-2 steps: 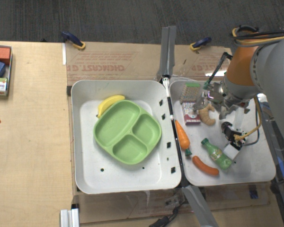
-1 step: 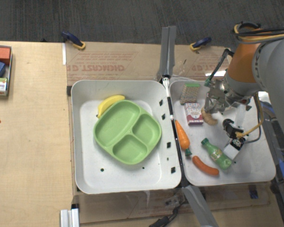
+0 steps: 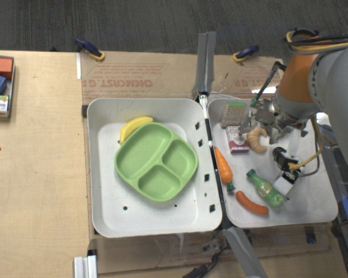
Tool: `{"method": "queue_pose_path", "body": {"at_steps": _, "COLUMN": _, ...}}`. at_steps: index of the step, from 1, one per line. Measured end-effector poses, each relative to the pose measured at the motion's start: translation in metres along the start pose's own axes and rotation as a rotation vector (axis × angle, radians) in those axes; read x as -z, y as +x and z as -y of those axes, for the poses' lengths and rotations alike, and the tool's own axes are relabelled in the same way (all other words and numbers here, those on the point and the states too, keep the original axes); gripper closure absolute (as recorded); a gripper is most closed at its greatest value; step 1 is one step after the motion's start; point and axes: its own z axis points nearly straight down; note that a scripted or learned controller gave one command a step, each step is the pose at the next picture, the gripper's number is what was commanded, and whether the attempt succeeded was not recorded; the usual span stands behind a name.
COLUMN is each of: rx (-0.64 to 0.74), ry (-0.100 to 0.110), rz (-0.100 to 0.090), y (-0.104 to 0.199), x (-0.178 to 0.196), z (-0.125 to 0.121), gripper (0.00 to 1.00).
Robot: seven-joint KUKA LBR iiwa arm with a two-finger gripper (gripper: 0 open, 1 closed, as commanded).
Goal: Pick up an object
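Note:
My gripper (image 3: 262, 126) hangs low over the back of the right bin (image 3: 313, 210), reaching in from the right. Directly under it lies a tan curved lump (image 3: 257, 141); whether it is gripped or just lying beneath is unclear. A pink-and-white box (image 3: 237, 139) lies just left of the lump, and a grey-green box (image 3: 234, 114) sits behind that. An orange carrot (image 3: 223, 165) rests along the bin's left wall. Near the front lie a green bottle (image 3: 265, 189) and a red sausage-shaped piece (image 3: 252, 203).
The left bin (image 3: 104, 213) holds a green divided plate (image 3: 156, 161) with a yellow banana (image 3: 132, 126) tucked behind it. A tray of coloured blocks (image 3: 0, 84) sits far left on the bench. Clamps (image 3: 90, 48) hold the cardboard at the back.

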Motion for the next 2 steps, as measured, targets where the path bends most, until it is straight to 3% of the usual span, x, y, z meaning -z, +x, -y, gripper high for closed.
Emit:
{"method": "queue_pose_path", "body": {"at_steps": 1, "rx": -0.012, "ry": 0.002, "rz": -0.001, "y": -0.0042, "x": -0.0082, "z": 0.0023, "gripper": 0.0}}
{"method": "queue_pose_path", "body": {"at_steps": 2, "rx": -0.009, "ry": 0.002, "rz": -0.001, "y": -0.0037, "x": 0.0001, "z": 0.0012, "gripper": 1.0}}
